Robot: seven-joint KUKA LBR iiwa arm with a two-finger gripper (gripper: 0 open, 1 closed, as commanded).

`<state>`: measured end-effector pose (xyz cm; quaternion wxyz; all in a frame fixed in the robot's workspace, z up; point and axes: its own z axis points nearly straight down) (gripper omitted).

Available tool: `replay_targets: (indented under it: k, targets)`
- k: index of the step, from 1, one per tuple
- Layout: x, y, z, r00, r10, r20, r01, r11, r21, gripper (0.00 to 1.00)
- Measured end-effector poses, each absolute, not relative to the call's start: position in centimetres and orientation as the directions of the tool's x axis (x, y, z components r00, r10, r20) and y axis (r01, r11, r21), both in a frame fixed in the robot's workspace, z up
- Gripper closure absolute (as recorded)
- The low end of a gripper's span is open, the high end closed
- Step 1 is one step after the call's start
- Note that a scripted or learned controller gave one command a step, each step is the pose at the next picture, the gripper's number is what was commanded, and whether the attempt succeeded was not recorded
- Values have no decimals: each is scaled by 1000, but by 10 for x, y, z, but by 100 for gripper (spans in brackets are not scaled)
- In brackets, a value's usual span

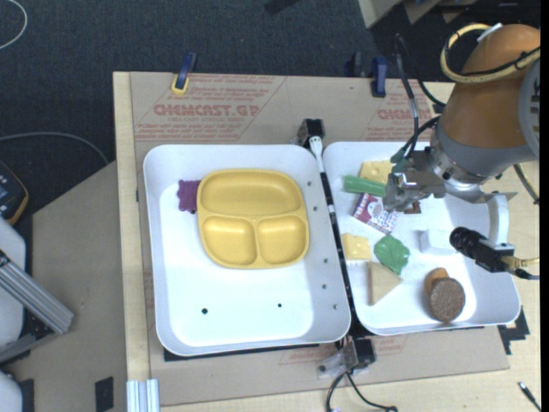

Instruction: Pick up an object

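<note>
Two shallow white bins sit side by side on the bench (129, 230), and the gripper (405, 194) hangs low in the right bin (506, 303), directly over a small red-and-white packet (375, 213). Whether it is spread or closed I cannot tell from this slanted view, and nothing can be seen held in it.

Just beside the packet lie a green bar (367, 184) and a pale yellow block (374, 171); nearer the front are a yellow cheese-like square (356, 247), a green leaf-shaped piece (392, 253), a cream wedge (381, 282) and a brown round biscuit-like disc (445, 297).

The packet looks the likeliest target. It seems thin, light and somewhat crinkly, so it may flex or slide on the smooth bin floor; taking it across its narrow width, near the middle, looks safest. The neighbouring green bar could be nudged on the way.

The left bin (171, 316) carries a yellow divided tray (253, 217) with a purple piece (187, 194) touching its left edge, well apart from the arm (493, 75).
</note>
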<state>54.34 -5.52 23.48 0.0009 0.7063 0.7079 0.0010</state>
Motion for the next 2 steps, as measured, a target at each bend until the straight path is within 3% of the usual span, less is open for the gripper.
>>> replay_targets:
  k: [1, 2]
  targets:
    - [553, -59, 232, -1, 1000, -1, 1000, 1, 3, 100]
    - [541, -61, 230, 1, 1000, 1, 1000, -1, -3, 100]
